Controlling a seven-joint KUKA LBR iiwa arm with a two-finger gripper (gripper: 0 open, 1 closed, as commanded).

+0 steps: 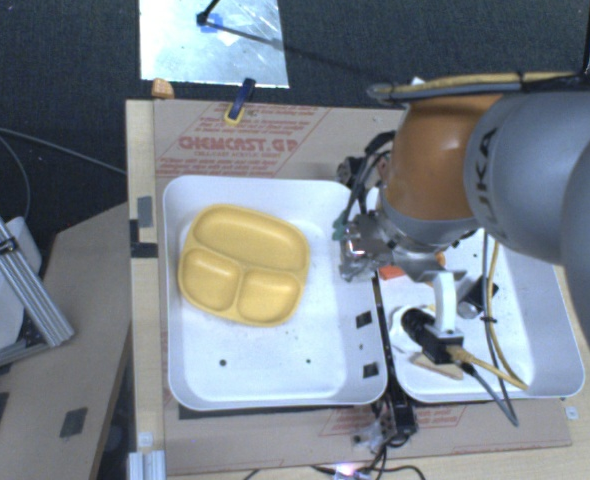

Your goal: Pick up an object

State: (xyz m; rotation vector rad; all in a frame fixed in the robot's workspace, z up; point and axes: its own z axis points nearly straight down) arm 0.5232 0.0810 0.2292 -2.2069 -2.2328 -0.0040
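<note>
Left bin [200, 388]: white, shallow; holds one yellow divided plate [243, 264] with three compartments, lying flat in the upper half, clear of the walls.

Right bin [560, 368]: white, touching the left bin along the shared middle edge; holds a black-and-white brush-like tool [427, 336] and a wooden stick [437, 368] near its front left corner, the two overlapping.

Arm [515, 168]: grey with orange band, entering from the right, hanging over the right bin's upper left part.

Gripper [360, 253]: just above the middle edge between the bins, beside the plate's right rim; whether the jaws stand apart or together cannot be told.
</note>
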